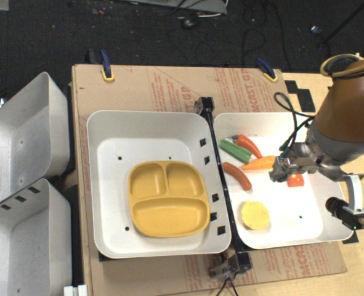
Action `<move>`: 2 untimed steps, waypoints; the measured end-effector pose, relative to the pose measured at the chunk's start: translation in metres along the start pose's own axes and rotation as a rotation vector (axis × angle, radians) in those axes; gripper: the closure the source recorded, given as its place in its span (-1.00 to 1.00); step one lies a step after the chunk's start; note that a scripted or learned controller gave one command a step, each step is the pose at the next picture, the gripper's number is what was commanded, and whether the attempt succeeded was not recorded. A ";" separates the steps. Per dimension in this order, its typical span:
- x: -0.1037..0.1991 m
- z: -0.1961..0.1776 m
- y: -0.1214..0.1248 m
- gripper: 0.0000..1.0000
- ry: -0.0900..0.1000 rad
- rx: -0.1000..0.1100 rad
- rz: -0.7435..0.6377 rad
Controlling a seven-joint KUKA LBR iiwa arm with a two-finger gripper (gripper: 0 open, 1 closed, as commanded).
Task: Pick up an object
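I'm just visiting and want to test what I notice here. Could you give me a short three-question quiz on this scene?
1. True or false: the yellow divided tray lies in the left bin.
2. Which item lies nearest the front edge of the right bin?
A. green vegetable
B. yellow round piece
C. orange carrot
3. Fill in: the tool hovers over the ____ bin, beside a small red piece.

Key: 1 true; 2 B; 3 right.
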State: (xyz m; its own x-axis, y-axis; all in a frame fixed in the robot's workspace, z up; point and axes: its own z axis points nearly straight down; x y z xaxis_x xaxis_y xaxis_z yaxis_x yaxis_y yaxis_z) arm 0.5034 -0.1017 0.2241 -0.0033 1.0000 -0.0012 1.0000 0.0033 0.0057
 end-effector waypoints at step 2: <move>0.048 -0.047 0.017 1.00 0.002 0.004 -0.004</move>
State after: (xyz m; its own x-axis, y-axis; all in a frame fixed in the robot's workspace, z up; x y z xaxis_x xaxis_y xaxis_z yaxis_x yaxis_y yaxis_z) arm 0.5200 -0.0534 0.2714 -0.0075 1.0000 0.0005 1.0000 0.0075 0.0013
